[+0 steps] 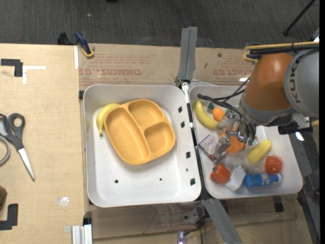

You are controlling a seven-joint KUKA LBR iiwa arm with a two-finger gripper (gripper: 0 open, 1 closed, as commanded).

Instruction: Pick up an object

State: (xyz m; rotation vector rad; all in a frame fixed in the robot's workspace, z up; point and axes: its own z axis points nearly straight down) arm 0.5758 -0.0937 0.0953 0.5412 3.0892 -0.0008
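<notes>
The right bin (284, 189) holds a heap of toy items. A yellow banana (204, 116) lies at its left, with a small orange piece (218, 114) beside it. My gripper (229, 136) hangs low over the middle of this bin, right by a round orange item (236, 146) and a small printed packet (207, 144). Whether anything is held is unclear. A yellow lemon-shaped piece (259, 150) lies just right of the gripper. Along the front lie a red item (220, 174), a white-capped blue bottle (260, 180) and a red tomato-like ball (273, 164).
The left bin (142, 187) carries an orange divided plate (138, 131) with a second banana (104, 115) against its left side. The grey arm with its orange band (271, 83) covers the right bin's back part. Scissors (18, 141) lie on the bench at far left.
</notes>
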